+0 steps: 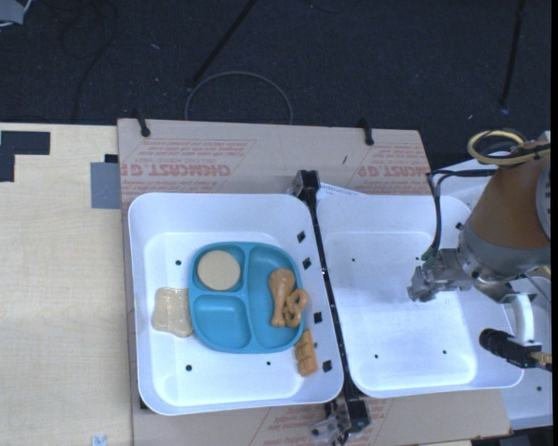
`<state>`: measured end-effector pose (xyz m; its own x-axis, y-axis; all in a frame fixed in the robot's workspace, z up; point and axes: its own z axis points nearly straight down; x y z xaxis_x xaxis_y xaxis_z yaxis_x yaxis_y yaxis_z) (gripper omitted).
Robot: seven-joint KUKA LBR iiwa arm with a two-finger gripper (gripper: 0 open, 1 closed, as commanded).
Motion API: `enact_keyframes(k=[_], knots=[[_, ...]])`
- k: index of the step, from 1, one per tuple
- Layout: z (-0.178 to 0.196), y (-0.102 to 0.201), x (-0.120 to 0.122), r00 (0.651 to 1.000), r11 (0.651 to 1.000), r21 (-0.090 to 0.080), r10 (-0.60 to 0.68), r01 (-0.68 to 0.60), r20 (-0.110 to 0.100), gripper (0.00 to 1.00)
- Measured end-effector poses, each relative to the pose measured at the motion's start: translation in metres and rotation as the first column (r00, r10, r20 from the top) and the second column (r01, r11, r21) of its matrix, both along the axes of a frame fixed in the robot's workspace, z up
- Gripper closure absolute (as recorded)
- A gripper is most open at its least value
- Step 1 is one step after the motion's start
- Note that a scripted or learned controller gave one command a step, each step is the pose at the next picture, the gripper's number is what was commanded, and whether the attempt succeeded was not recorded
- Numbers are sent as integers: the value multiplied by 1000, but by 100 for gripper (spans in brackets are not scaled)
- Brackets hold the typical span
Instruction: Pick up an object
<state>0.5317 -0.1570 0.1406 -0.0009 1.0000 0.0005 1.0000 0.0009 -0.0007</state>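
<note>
Two white bins sit side by side on the bench, on a cardboard sheet [260, 161]. The left bin [153, 379] carries a blue divided tray [228, 328] near its middle. In the tray's upper-left compartment lies a round tan biscuit [218, 269]; in the right compartment lie brown pretzel-like pieces [286, 297], stacked & touching each other. A pale bread-like piece [172, 311] lies on the bin floor just beside the tray's left edge, touching or nearly so. A small orange-brown chunk [305, 353] lies on the bin floor at the tray's lower-right corner, close to the bin's right wall. The right bin [391, 379] has the arm over its right side: the grey arm w/ orange band [507, 207] comes in from the right edge, and the gripper [430, 282] sits low over the bin's right-centre, well apart from all the food items in the other bin. Nothing is seen between its tips; whether they're spread or closed — can't tell, too small & blurred.
</note>
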Motion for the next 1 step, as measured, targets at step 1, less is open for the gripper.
enact_keyframes(k=[1], knots=[[45,-5,6,1000,1000,-1,0,0,2,100]])
